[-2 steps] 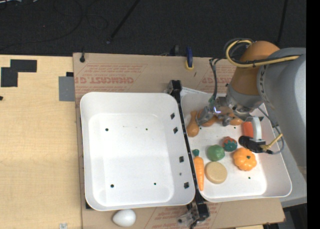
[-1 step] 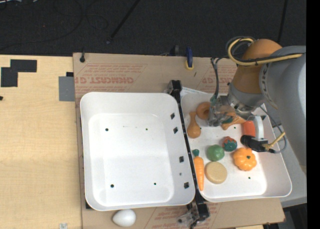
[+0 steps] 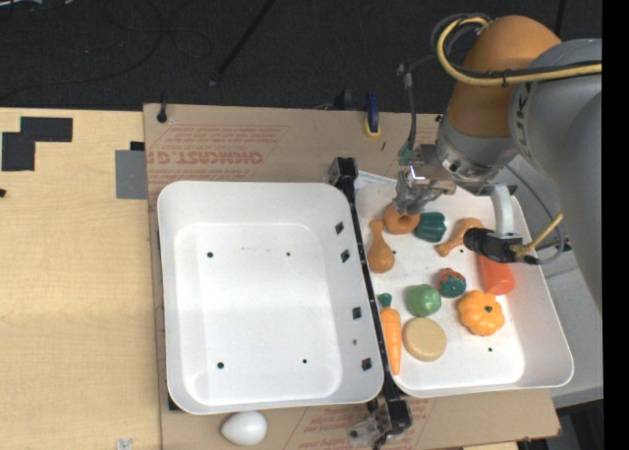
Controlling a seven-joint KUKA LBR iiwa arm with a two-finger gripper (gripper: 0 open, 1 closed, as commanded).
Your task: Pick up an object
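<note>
**Operator:** Identify the current step.

**Technician:** Approach phase. The two-finger gripper (image 3: 411, 195) sits low over the far corner of the right-hand shallow white bin (image 3: 550, 365), directly above a small orange rounded plastic piece (image 3: 399, 220). Nothing can be seen between the fingers, so no grasp is confirmed. Whether they are spread or pressed together cannot be told at this resolution.

**Operator:** Location and appearance of the target?

**Technician:** The orange piece lies near the bin's far wall, touching or just beside a dark green plastic pepper-shaped toy (image 3: 429, 228). It is smooth, glossy and lumpy in outline, and partly hidden under the gripper.

**Operator:** Requirement for the next move?

**Technician:** In my judgement: descend vertically, straddle the orange piece without catching the green toy, close, then lift. Risk: the rounded surface may slip out sideways.

**Operator:** Other contents?

**Technician:** A small orange toy pumpkin (image 3: 481, 312), a tan flat disc (image 3: 426, 339) and an orange toy carrot (image 3: 391, 338). The left-hand white bin (image 3: 187, 242) adjoins.
</note>
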